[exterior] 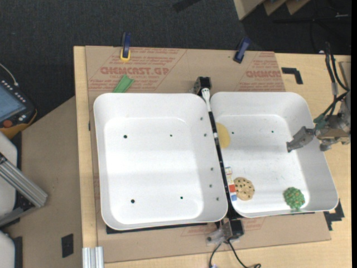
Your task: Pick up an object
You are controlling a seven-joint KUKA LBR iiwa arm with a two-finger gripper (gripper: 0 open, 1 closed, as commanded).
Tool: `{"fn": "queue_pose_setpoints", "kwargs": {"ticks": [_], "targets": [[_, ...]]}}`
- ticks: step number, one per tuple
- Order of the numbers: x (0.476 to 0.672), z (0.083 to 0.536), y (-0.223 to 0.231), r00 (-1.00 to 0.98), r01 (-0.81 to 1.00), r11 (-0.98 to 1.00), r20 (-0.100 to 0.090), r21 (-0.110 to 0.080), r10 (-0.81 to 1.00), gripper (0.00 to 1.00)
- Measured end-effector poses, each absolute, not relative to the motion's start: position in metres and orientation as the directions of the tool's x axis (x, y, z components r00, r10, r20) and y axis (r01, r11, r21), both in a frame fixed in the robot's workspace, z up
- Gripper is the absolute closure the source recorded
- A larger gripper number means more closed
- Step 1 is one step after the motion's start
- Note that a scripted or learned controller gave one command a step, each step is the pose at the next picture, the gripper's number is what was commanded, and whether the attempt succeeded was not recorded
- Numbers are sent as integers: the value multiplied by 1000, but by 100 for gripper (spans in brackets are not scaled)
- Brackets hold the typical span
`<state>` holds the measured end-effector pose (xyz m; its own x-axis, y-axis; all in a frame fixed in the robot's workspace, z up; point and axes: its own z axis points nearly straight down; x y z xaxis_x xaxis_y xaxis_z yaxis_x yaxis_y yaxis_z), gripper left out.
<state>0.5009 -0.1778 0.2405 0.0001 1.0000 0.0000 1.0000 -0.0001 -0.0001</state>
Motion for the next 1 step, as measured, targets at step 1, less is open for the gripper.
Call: {"fn": "queue_pose_setpoints", "kwargs": {"ticks": [1], "targets": [[502,251,-178,-1,1000,1,-2,3,1000,100]]}}
